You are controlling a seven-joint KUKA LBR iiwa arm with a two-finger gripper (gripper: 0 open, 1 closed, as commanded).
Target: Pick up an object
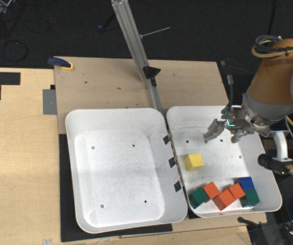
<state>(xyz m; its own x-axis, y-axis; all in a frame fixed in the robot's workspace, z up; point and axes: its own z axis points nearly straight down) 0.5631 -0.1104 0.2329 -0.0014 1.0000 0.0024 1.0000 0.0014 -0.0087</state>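
Observation:
In the right bin (187, 117) a yellow cube (193, 161) lies near the left wall. Along the bin's front edge sit a dark green block (198, 196), an orange block (211, 190), a larger orange block (227, 196), a blue block (245, 183) and another dark green block (249, 198). My gripper (224, 131) hangs over the upper right part of this bin, above and to the right of the yellow cube. Its fingers are spread apart and nothing sits between them.
The left bin (80, 124) lies beside the right one, with black clips along the shared wall. A slanted aluminium rail (134, 41) rises behind the bins. A blue and yellow clamp (60, 63) sits at the bench's back left corner.

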